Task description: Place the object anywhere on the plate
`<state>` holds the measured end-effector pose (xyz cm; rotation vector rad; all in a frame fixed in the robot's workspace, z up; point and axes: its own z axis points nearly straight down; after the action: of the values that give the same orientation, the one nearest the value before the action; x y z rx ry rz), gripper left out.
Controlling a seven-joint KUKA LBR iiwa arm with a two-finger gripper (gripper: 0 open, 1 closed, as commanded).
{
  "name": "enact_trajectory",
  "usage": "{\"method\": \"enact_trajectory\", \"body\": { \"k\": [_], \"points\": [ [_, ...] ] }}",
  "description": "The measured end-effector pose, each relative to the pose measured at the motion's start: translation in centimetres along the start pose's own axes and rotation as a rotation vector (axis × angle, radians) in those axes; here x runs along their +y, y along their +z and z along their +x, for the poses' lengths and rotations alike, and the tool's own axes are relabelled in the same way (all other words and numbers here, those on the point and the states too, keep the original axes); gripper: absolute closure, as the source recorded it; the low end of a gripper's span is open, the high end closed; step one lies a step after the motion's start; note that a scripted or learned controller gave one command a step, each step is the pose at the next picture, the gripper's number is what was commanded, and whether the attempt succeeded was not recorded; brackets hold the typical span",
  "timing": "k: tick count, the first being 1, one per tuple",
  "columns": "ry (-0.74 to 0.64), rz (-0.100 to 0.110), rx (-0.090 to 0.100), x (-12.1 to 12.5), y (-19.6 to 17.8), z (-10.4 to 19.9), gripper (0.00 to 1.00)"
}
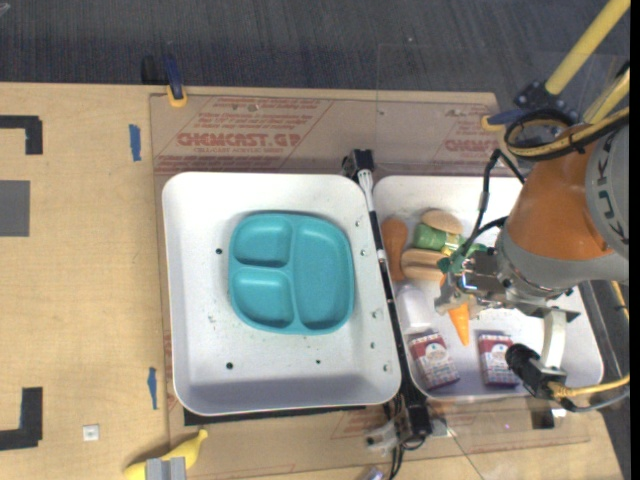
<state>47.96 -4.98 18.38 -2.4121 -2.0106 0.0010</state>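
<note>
The two-finger gripper [462,290] is hanging low in the right white bin [592,353], directly above a small orange carrot-shaped toy [459,322]; whether it is gripping the toy, I cannot tell. Toy bread rolls [415,253] and two small red-labelled cartons [432,357] are crowding close by. The teal divided plastic plate [293,272] is sitting in the left white bin [200,358], well apart. A weak pinch risks dropping the carrot, or snagging neighbours.

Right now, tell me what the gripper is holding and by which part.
Cannot be told: the two-finger gripper sits low in the right white bin just above a small orange carrot-shaped toy, but no grasp is visible.
</note>
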Motion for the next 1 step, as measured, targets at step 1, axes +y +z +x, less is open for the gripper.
{"method": "enact_trajectory", "body": {
  "k": [1],
  "points": [
    [0.061, -0.001, 0.003, 1.75, 0.05, 7.86, 1.0]
  ]
}}
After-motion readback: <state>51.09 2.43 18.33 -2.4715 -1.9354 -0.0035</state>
